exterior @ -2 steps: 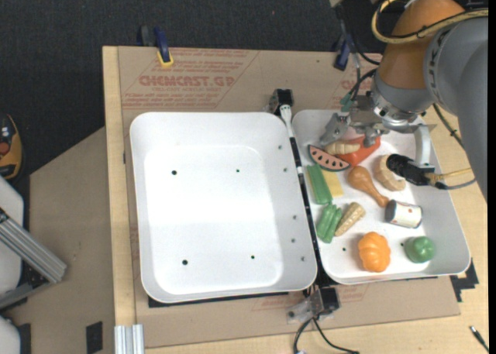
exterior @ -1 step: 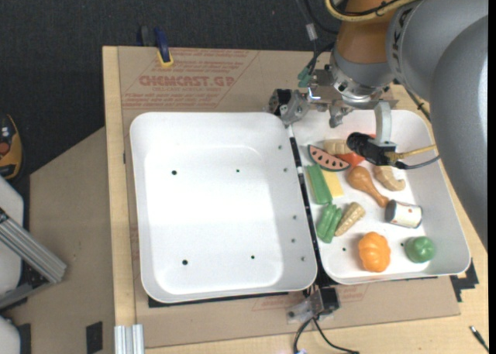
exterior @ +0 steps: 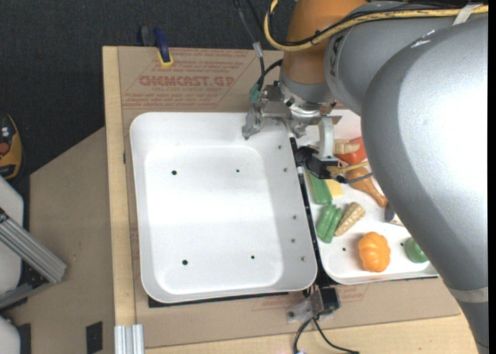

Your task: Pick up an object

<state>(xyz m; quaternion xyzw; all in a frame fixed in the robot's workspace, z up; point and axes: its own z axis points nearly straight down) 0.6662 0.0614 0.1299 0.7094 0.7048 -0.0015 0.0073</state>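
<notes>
The gripper (exterior: 288, 124) hangs over the far end of the divide between the bins; I cannot tell its state. Nearby lie an orange pumpkin (exterior: 373, 251) and a green pod (exterior: 328, 221), perhaps toy vegetables.

White bins (exterior: 209, 213), orange pumpkin (exterior: 373, 252), green pod (exterior: 328, 221), grey arm (exterior: 418, 112) banded orange.

Robot lab (industrial arm (exterior: 418, 112), white bins (exterior: 155, 190)).

Printed text: "CHEMCAST GP" is read in faded red letters, partly blurred, so the spelling is uncertain.
Carrier: the brown board (exterior: 194, 73) on the counter.
Place: to the left of the jaws.
Smaller print below: not legible.
</notes>
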